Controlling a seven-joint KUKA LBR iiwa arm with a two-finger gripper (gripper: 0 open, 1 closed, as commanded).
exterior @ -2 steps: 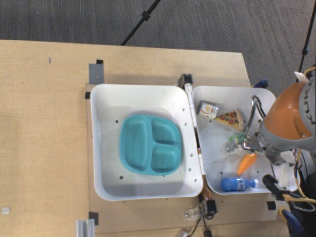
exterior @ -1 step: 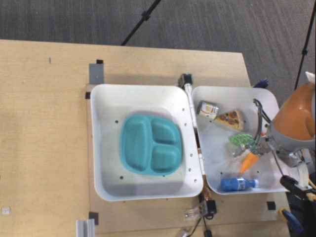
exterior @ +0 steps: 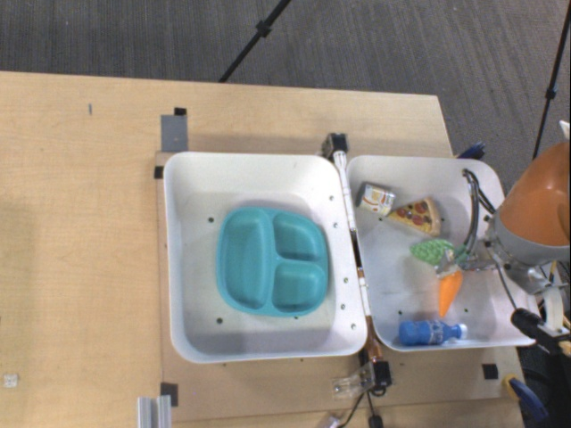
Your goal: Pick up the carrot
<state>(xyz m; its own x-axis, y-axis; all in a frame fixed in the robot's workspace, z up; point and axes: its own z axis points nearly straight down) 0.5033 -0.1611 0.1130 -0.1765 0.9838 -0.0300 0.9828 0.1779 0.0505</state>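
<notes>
Orange carrot point(exterior: 449, 293) with green top, lying lengthwise in right bin point(exterior: 393, 315), fingers' state cannot tell

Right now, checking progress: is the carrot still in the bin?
In the bin: the carrot lies on the right bin's floor, beside the blue bottle.
</notes>
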